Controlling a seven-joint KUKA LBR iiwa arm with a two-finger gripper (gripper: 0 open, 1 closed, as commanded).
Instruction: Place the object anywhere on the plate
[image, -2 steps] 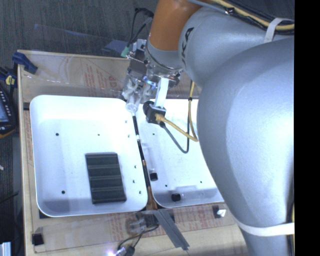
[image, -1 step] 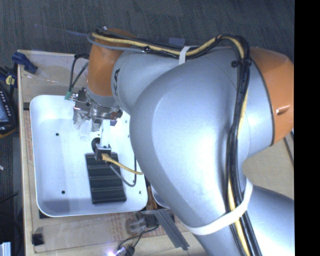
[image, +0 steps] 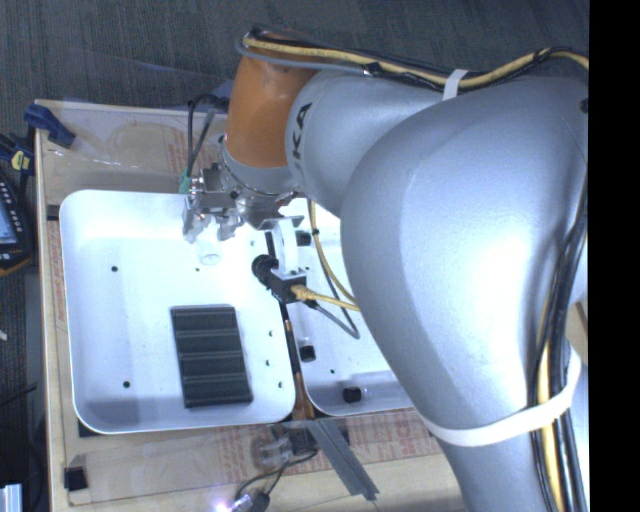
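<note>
The two-finger metal gripper (image: 207, 228) hangs over the upper middle of the left shallow white plastic bin (image: 90, 300). Its short pale fingers point down at the bin floor with a gap between them, so the tool stands released; nothing shows between the fingers, and whether the tips touch the floor cannot be told. Just under them lies a faint, small clear or whitish thing, too dim to name.

The left bin sits on a light wooden bench (image: 140, 465), with dark floor beyond the bench at the top and left. A blue-tipped tool or clamp (image: 48, 125) lies at the bench's upper left corner. Small dark dots mark the bin floor. In the lower middle of this bin lies a dark grey ribbed rectangular slab (image: 210, 355), flat, its long side running up and down the view, well apart from the gripper and below it. It looks matte, with three or four cross ridges. Whether it is the plate or the object cannot be told.

To the right, a black post (image: 290, 330) runs along the seam between the bins. The right white bin (image: 350, 400) shows only its lower left corner, with a small black piece on its floor. The grey arm with its orange band (image: 262, 110) and yellow cables covers the rest.
</note>
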